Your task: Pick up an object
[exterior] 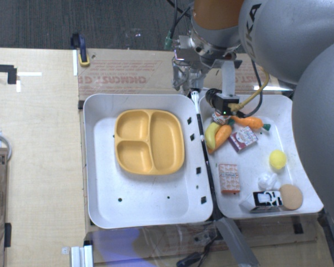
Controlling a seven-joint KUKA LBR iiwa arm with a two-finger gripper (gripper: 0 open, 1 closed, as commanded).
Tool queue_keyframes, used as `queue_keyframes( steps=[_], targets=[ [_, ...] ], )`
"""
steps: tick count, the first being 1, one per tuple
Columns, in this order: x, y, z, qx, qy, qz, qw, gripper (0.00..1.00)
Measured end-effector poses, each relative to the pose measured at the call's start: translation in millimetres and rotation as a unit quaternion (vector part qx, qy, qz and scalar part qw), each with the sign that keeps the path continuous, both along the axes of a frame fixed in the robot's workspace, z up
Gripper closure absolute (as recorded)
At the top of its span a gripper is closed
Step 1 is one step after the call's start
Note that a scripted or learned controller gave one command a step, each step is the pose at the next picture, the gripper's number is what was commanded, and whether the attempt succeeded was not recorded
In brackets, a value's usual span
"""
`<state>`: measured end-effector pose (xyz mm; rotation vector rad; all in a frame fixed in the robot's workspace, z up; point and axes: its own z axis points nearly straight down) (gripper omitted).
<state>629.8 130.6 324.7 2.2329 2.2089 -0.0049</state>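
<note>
While the fingers [185, 81] hang near the right bin [256, 160], opening impossible to tell, tapered orange carrot [223, 136] touching yellow banana [211, 138].

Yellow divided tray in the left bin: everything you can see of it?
The yellow tray is a rounded-square, mustard-coloured dish, plastic by its look, with a raised rim and three wells: one long on the view's right, two smaller on the left. It lies flat, open side up, on the floor of the left bin, clear of its walls.
</note>
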Motion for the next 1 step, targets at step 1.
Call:
queue_keyframes(
  steps=[1],
  targets=[
    [29.0, 0.8, -32.9, -0.0006, 0.001, -0.1, 0.995, 1.0]
  ],
)
